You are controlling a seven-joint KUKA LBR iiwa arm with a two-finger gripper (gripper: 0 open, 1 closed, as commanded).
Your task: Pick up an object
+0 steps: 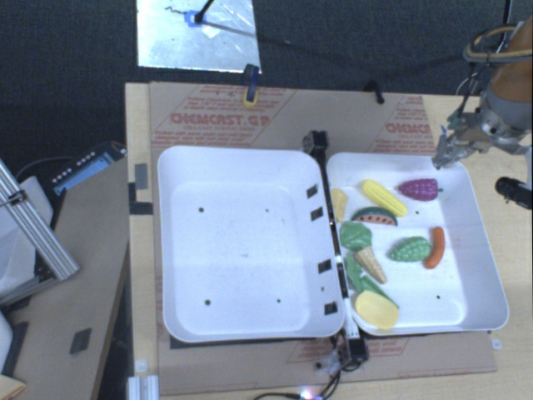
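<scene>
Dark carpet surrounds a cardboard-covered bench [275, 107] seen from above at a slant. On it sit two shallow white bins, side by side and touching along a clipped seam. One, the left bin [241, 240], shows bare white floor. Its neighbour, the right bin [483, 265], holds a cluster of toy foods, mostly toward its left and middle.

From the right edge, the grey arm [508, 90] reaches in. Its gripper [444, 158] hangs over the right bin's far rim, above and just right of the toys, touching none. Whether the jaws are open or closed cannot be told at this size.

Nearest the gripper lies a purple piece [419, 189], with a yellow corn [384, 197] just beside it. Further in are a watermelon slice [374, 217], green pieces [410, 249], an orange carrot [435, 247] and a yellow disc [376, 310] near the front rim.

A good pick likely means choosing the purple piece or the carrot, since each has free space on at least one side. The gripper should come straight down, straddle the narrow width, and avoid nudging neighbours.
</scene>
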